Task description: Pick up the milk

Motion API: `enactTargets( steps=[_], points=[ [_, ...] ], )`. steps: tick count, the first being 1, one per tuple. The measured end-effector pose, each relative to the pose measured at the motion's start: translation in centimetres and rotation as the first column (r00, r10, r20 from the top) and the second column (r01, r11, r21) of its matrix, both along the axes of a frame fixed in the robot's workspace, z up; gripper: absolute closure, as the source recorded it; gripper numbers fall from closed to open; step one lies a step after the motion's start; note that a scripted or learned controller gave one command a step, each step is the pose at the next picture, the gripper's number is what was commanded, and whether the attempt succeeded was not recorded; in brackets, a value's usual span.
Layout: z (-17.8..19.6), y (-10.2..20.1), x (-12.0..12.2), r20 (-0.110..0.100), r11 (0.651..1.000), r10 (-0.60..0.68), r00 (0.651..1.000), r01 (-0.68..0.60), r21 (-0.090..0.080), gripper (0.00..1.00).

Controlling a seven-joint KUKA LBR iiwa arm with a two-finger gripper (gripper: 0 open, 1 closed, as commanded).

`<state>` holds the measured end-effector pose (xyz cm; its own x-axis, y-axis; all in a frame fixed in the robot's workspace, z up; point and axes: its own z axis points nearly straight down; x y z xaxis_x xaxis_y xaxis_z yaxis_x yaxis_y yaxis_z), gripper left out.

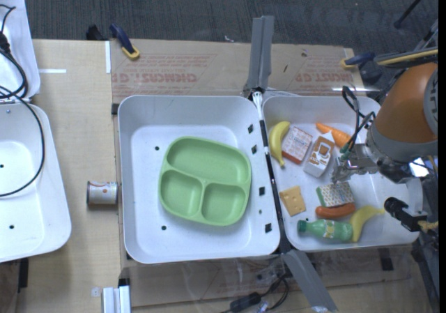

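A: Over the right bin, camera view: the arm reaches in from the right and the gripper hangs low among the food items. The milk, a small white carton with a brown print, lies in the upper middle of that bin, just left of the gripper and beside a second small carton.

B: Is it off the floor?

A: Judged no. It rests flat on the bin floor with the banana to its left and the carrot just above it. Nothing sits between the fingers that I can make out.

B: Finger state?

A: Cannot tell. The tip is a dark tangle of metal and cable against clutter, so the spread of the jaws is unreadable. It looks close to the carton's right edge, but contact cannot be confirmed.

B: Remaining work?

A: By my reading, all of it: close on the carton, then lift. Neighbours are tight: the carrot, plus a green-ended grater-like piece just below the tip, so a wrong item is a risk.

B: Left bin?

A: It holds the green divided plate, no part of this task.
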<state>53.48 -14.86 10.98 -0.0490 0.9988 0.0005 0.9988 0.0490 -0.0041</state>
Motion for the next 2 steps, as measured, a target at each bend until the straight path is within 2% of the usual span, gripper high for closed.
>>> enactTargets(
  steps=[1,2],
  points=[
    [7.9,8.4,-3.3,0.000,0.959,0.283,0.959,-0.283,0.000,1.00],
    [7.9,6.7,-0.9,0.000,0.930,0.367,0.930,-0.367,0.000,1.00]
  ],
)
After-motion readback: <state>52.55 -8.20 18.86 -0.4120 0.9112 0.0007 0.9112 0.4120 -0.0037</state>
